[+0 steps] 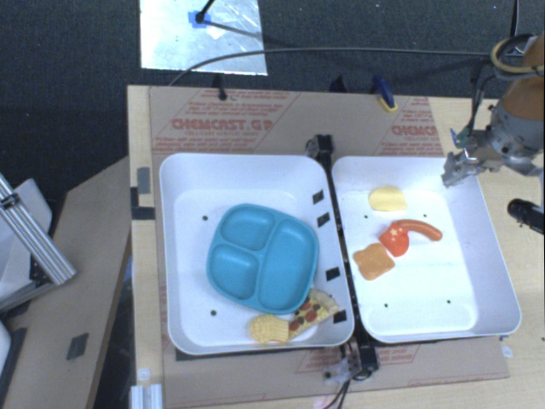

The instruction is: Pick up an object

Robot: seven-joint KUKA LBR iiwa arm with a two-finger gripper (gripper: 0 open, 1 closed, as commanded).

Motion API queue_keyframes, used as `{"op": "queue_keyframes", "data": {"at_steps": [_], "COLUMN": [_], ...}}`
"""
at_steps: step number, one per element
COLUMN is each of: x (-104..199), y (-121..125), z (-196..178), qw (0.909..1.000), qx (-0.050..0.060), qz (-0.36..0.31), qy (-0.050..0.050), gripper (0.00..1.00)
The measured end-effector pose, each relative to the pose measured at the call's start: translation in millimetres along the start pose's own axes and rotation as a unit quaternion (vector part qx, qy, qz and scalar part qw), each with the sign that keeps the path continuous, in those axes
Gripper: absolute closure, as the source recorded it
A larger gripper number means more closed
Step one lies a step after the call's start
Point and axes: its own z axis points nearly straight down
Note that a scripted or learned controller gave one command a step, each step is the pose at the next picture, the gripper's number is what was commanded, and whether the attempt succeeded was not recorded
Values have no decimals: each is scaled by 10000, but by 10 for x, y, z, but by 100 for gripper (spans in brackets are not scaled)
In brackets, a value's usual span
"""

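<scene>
The claw (456, 167) hung over the right bin (464, 292) near its one o'clock corner; whether it was apart or together could not be told. A yellow lump (387, 198), a red pepper (397, 241) and a toast (374, 262) lay toward that bin's nine o'clock side, at about eight o'clock from the claw.

The arm (518, 119) runs off the right edge just behind the gripper (454, 171), so most of it is cut off. Over in the bin farther from the gripper, the pizza slice (313, 310) is partly tucked under the blue plate (262, 256). The yellow lump (268, 329) beside the slice is honestly too blurry to name.
</scene>
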Motion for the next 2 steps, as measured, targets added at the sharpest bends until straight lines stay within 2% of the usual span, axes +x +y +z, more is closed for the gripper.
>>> {"op": "queue_keyframes", "data": {"at_steps": [1,2], "x": [-3,552], "y": [20,-117], "z": [-436,-306], "qw": [10000,10000], "qx": [0,36], "qz": [-21,-41], "qy": [1,21], "gripper": [100,100]}}
